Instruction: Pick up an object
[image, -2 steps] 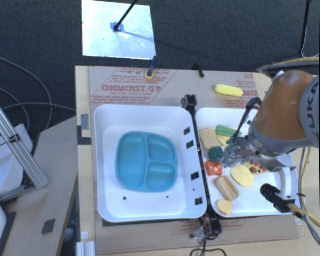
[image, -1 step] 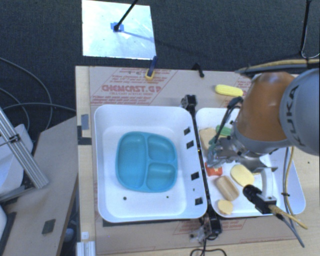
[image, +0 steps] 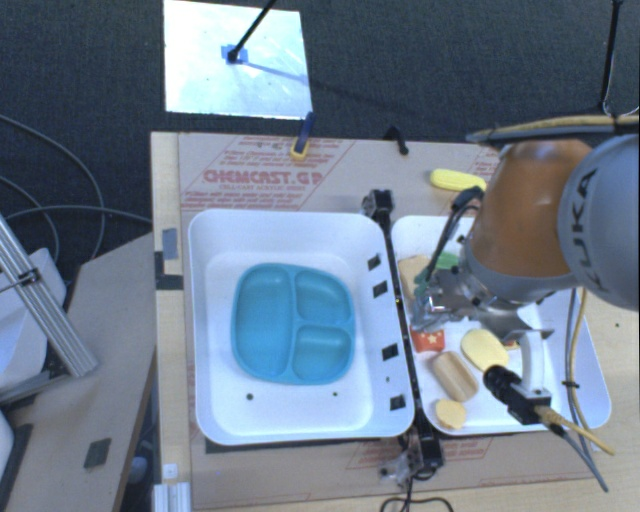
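The arm's orange band and grey wrist hang over the right bin (image: 590, 400). My gripper (image: 428, 308) reaches down at that bin's left side, just above a small red piece (image: 429, 341). A pale yellow oval (image: 484, 348), a tan cylinder (image: 454, 375) and a small yellow-orange chunk (image: 450, 413) lie in the front half of the bin. A cream-coloured piece (image: 411, 269) sits behind the gripper, and something green (image: 446, 260) peeks out beside the wrist. The arm hides the back and right of the bin.
In the left bin (image: 215, 250) lies a blue divided plate (image: 293, 323). A black divider with clips (image: 392, 300) runs between the bins. A yellow banana-like object (image: 457, 180) rests on the bench behind the right bin. Cables trail at the front right.
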